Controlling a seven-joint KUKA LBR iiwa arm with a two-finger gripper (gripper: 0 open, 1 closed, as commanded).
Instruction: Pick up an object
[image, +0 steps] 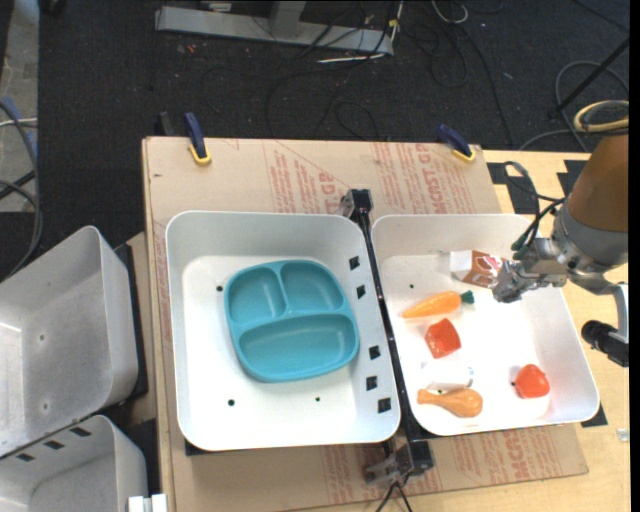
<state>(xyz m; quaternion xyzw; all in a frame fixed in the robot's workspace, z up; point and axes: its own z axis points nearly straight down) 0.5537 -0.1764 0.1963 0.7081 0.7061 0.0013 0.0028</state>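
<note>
Hovering over right bin (570, 330) top right part, gripper (507, 285) sits just beside a brown-white packet (478, 268) to its left; finger state can't be told. Carrot (436, 303) lies just below-left, red block (442, 338) below that, tomato (531, 381) and drumstick (452, 400) well apart near front. Teal plate (290, 320) in left bin (190, 300).

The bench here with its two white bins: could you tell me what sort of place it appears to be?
Probably a robotics lab set up for grasping trials. The cardboard-topped bench is held by clamps, loose cables trail over the dark floor, and the right bin holds toy food such as a carrot.
</note>
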